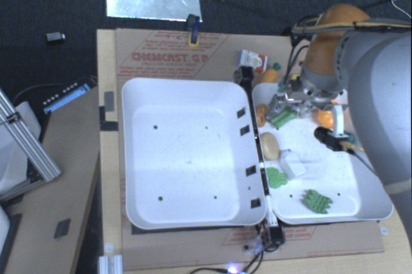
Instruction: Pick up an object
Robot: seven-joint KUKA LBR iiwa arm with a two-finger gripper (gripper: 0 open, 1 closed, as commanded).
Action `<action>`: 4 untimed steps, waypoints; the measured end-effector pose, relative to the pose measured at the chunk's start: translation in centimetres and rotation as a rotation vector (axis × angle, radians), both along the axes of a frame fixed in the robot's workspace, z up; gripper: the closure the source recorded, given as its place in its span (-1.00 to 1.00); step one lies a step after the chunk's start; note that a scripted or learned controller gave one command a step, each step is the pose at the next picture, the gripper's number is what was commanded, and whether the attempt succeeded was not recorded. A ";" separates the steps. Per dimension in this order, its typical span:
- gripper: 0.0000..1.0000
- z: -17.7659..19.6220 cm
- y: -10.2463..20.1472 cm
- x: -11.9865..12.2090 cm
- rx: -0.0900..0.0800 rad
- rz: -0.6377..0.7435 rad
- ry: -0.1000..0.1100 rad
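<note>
Green is what sits right at the pincer (pixel 288 107): a small green piece (pixel 281 118) lies in the right bin (pixel 360 192), touching or just under the fingertips on their lower-left side, its long axis slanting from lower left to upper right. Whether it is pinched or merely beside the tips I cannot tell, nor whether the pincer is spread or pressed together; the wrist and cables crowd that spot. By my reckoning this piece is the likeliest target, so the coming move turns on whether it truly lies between the tips.

Below the pincer, well apart, lie a tan egg (pixel 270 146), a white block (pixel 293 166) and two more green toys (pixel 317 200). An orange piece (pixel 326 118) sits just to its right, partly covered by the arm. The left bin (pixel 138 137) lies far to its left on the tabletop (pixel 161 54).
</note>
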State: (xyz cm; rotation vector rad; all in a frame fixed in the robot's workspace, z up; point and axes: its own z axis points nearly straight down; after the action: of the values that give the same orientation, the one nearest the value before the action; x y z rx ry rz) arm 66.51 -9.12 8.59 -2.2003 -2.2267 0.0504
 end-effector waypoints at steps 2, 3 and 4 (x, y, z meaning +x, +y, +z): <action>1.00 0.5 -3.7 -7.1 0.013 -0.013 -0.048; 1.00 0.5 -0.2 -14.2 0.010 -0.012 -0.052; 1.00 10.5 4.1 -9.4 0.015 -0.002 -0.043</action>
State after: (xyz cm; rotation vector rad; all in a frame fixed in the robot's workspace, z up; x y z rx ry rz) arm 57.14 -5.07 19.08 -2.2174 -2.2386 -0.0142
